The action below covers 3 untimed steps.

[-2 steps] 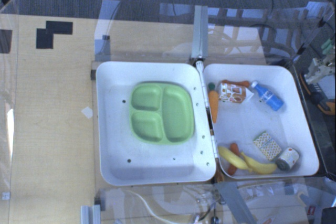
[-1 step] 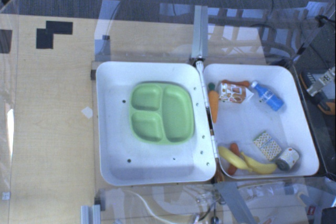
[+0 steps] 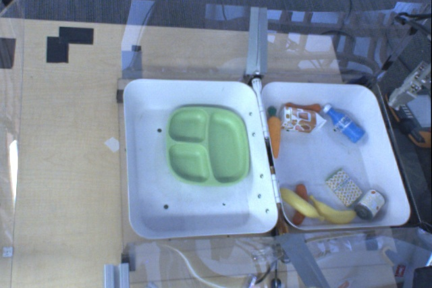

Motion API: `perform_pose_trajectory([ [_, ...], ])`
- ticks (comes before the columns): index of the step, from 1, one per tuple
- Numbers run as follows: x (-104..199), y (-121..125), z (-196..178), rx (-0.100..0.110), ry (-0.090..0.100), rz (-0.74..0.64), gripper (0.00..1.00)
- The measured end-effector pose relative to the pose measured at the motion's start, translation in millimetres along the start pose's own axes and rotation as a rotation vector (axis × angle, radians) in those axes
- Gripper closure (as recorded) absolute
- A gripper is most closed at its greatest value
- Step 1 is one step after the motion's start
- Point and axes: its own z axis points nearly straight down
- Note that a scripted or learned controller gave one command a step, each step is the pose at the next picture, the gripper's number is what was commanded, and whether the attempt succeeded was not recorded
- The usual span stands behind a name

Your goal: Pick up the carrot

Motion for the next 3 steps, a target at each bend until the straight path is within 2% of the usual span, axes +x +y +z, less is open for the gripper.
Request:
perform_pose_trajectory([
  [1, -32, 26, 9, -0.001, -0.001, -0.416, 1.00],
  [2, -31, 26, 10, -0.002, -0.002, -0.905, 1.00],
  [3, -51, 42, 9, -0.003, -0.003, -1.181, 1.00],
])
